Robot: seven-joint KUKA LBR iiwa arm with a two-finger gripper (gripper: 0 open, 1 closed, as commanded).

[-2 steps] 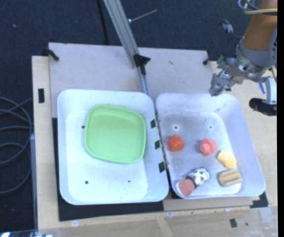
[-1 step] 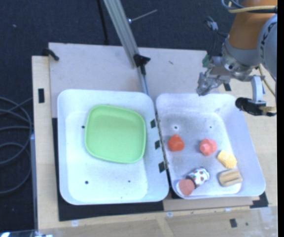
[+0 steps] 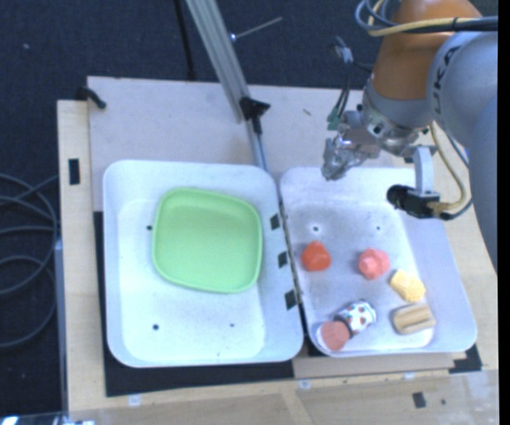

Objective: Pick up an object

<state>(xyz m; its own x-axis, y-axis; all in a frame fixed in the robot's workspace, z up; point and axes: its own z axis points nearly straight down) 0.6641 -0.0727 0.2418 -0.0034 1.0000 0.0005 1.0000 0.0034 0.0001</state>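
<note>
A pale worktop (image 3: 78, 237) carries two shallow white bins side by side, set on a dark floor (image 3: 25, 42) where black cables (image 3: 11, 206) loop to the left; the left bin (image 3: 127, 326) holds a green plate (image 3: 208, 240); the right bin (image 3: 441, 264) is the landmark here. Near its middle lie an orange ball (image 3: 316, 257) and a pink piece (image 3: 374, 263); toward its near right corner sit a yellow piece (image 3: 407, 285) and a tan block (image 3: 412, 318); along its near edge rest a patterned ball (image 3: 359, 315) and a red disc (image 3: 334, 334). The gripper (image 3: 336, 165) hangs above the bin's far left corner, well apart from every piece, nothing between its tips; whether they are spread or pressed together I cannot tell. A metal pole (image 3: 220, 51) slants up behind the bins.
</note>
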